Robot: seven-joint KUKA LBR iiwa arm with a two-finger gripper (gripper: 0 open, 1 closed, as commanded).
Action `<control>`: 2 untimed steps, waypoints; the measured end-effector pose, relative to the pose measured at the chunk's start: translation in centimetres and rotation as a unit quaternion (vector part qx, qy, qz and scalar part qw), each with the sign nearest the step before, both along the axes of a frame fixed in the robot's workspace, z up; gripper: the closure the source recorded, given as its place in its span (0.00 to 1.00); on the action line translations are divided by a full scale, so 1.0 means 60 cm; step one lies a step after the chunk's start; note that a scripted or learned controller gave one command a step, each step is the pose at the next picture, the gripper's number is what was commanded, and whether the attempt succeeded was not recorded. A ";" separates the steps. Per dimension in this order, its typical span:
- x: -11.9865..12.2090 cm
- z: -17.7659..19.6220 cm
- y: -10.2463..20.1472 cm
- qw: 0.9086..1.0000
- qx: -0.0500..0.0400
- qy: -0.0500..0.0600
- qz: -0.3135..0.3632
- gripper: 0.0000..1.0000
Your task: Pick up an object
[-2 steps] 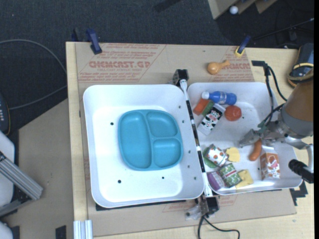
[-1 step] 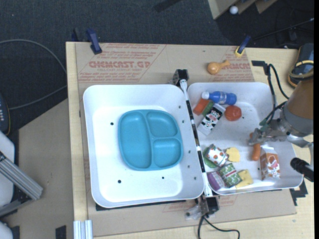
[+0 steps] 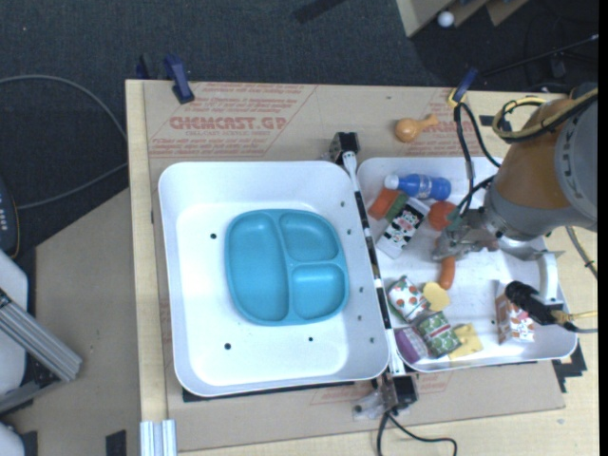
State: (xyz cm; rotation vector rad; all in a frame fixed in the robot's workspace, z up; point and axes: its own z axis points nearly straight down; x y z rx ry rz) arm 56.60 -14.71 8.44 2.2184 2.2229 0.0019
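The right bin (image 3: 556, 350) holds several small objects. At its back lies a blue and white bottle (image 3: 419, 186), with a red-orange piece (image 3: 384, 202) and a black and white spotted carton (image 3: 403, 227) in front of it. A small orange carrot-like piece (image 3: 446, 273) lies mid-bin. My gripper (image 3: 460, 243) hangs low over the bin's middle, just above and behind that orange piece, to the right of the carton. I see nothing clearly between its tips.
The left bin (image 3: 190, 283) carries a blue divided plate (image 3: 285, 265). At the right bin's front lie a strawberry-print item (image 3: 408, 300), a green packet (image 3: 437, 332), a yellow wedge (image 3: 466, 341) and a red and white item (image 3: 519, 325). An orange wooden piece (image 3: 410, 128) sits on the bench behind.
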 end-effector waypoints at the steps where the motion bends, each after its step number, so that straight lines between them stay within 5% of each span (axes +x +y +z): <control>1: 0.078 0.169 0.129 1.000 0.001 -0.001 0.000 1.00; 2: 0.055 0.190 0.195 1.000 0.001 0.002 0.000 1.00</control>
